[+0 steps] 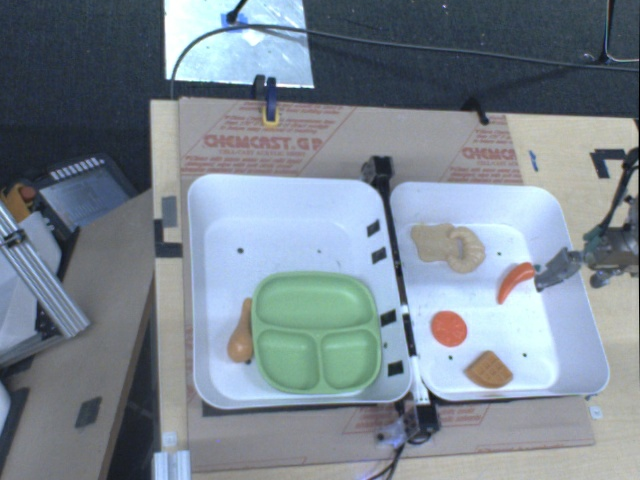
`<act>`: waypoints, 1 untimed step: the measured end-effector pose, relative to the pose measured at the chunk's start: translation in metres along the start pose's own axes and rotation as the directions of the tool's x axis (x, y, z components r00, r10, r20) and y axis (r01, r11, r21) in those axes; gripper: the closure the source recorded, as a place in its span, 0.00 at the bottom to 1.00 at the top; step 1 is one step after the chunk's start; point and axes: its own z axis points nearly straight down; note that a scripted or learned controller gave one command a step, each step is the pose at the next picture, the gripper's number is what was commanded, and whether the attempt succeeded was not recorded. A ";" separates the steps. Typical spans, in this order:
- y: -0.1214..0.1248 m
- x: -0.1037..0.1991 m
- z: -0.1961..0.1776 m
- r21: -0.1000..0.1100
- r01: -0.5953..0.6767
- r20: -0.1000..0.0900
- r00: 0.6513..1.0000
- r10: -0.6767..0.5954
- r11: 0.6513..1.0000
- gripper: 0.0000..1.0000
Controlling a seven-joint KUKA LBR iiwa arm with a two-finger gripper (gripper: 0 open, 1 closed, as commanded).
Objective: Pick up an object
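The right bin holds a curved red pepper, a beige pastry-like piece, an orange-red disc and a brown waffle-like piece. My gripper reaches in from the right, over the right bin's right side. Its dark tip sits just right of the red pepper, close to it. Nothing shows as held in it.
The left bin holds a green divided plate and a tan drumstick-shaped toy beside the plate's left edge. A black clip strip runs between the bins. Cables cross the dark floor behind the bench.
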 end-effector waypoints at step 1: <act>0.002 0.001 -0.005 -0.010 0.004 0.003 1.000 -0.004 1.000 0.00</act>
